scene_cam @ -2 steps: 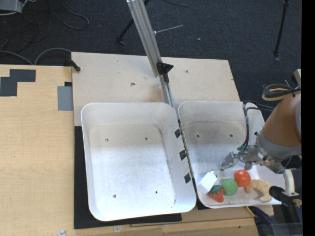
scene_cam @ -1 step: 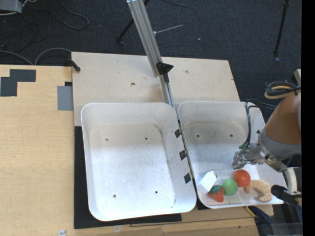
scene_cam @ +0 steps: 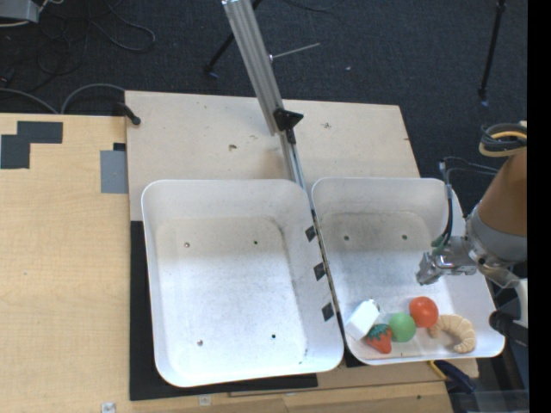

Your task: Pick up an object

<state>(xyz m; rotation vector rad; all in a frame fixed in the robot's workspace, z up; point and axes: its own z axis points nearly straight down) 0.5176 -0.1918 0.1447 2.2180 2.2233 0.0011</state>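
Toys sit bunched at the near edge of the right bin (scene_cam: 379,198): a white block (scene_cam: 362,317), strawberry (scene_cam: 380,339), green ball (scene_cam: 402,326), red ball (scene_cam: 423,310) and croissant (scene_cam: 458,333). Just behind hangs the pincer (scene_cam: 430,269), holding nothing; open or closed, I cannot tell. Reaching is the step now. Next it must go down onto one toy.

Two white bins (scene_cam: 228,222) (scene_cam: 379,205); one white block (scene_cam: 362,317), one strawberry (scene_cam: 380,340), one green ball (scene_cam: 402,326), one tomato (scene_cam: 423,311), one croissant (scene_cam: 458,331).
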